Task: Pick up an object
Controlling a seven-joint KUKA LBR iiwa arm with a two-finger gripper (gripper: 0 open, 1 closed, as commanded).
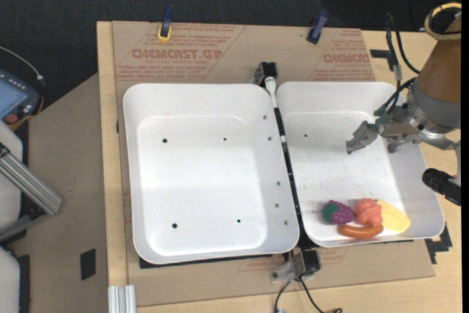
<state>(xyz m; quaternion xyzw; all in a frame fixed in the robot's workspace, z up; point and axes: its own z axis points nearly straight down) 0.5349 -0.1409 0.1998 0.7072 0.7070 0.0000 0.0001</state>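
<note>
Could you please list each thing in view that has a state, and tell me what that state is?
Left bin: nothing lying on its floor.
Right bin: holds toy foods clustered in its near corner.
Purple toy grapes: lying in the right bin, untouched.
Orange-red toy: lying beside the grapes.
Yellow toy: lying at the cluster's right end.
Toy sausage: lying along the cluster's near edge.
Hand: hovering over the right bin, holding nothing.

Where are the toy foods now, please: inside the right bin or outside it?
Inside: the toy foods lie clustered at the right bin's near corner.
</note>
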